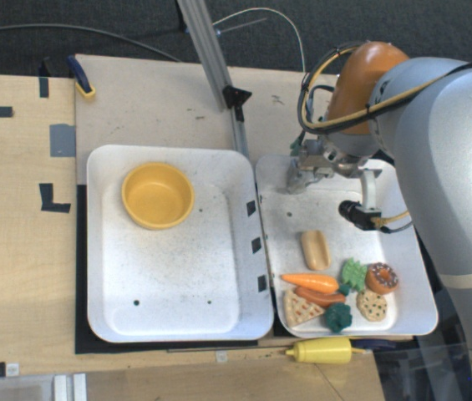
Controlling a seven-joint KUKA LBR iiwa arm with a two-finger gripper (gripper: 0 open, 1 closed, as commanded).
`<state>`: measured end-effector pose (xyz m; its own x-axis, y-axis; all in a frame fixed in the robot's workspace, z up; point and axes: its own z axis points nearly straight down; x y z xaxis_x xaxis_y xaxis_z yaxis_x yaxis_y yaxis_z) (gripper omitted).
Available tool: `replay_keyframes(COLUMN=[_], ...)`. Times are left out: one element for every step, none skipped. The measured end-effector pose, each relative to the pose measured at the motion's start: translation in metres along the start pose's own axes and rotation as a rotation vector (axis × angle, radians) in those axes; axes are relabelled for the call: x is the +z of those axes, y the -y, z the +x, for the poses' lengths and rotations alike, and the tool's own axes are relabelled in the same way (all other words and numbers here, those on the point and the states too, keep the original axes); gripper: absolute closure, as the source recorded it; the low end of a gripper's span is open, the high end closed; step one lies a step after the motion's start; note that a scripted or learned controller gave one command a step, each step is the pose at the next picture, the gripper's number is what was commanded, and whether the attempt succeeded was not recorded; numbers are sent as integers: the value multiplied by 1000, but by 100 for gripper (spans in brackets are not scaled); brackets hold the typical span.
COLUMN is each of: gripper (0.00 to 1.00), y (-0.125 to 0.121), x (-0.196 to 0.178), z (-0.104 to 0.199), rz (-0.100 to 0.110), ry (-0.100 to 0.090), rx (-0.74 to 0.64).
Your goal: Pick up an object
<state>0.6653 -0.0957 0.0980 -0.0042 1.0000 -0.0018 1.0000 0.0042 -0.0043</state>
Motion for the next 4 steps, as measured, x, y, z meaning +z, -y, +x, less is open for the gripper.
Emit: replay_keyframes(gripper=[100,100,100,100], y=[3,2,1,7], x=[-43,-89,-143,-148], z=[-3,-10,-9,52], rz=[-7,-8,-9,-4], ry=[-2,-1,-1,-4], rx=[3,2,2,-3])
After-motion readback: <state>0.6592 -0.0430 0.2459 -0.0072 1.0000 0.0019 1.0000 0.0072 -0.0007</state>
